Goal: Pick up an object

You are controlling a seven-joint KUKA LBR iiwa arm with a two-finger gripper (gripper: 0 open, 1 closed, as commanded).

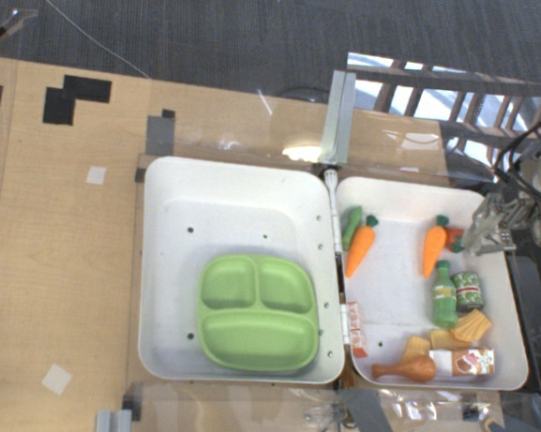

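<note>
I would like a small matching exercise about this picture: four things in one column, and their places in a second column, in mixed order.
Things:
1. green plate
2. chicken leg
3. green bottle
4. gripper

Places:
A. near the front edge of the right bin
B. over the right bin's far right corner
C. in the left bin
D. in the right bin, beside a small can

Pairs: 1-C, 2-A, 3-D, 4-B
</note>
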